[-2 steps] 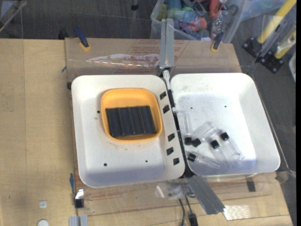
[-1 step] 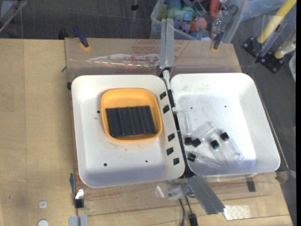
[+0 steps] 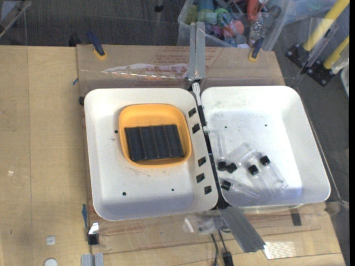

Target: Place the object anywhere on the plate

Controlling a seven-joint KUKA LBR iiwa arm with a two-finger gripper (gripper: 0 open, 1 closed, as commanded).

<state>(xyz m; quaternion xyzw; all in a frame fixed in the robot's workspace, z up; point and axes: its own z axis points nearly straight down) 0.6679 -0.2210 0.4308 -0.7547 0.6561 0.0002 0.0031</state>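
Sitting in left white bin: rounded-square orange plate, glossy rim, with dark ribbed rectangular slab lying flat inside it. Right white bin, speckled floor, holds cluster of clear plastic vials with black caps near front left corner. Bins touch along centre divider. Gripper state: cannot tell.

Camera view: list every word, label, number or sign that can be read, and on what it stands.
Nothing can be read with confidence.
Reddish print on the clear plastic sheet behind the bins: too blurred to read.
White label on the bench front: too small to read.
The orange plate, its dark ribbed object and the clear vials: no text visible.
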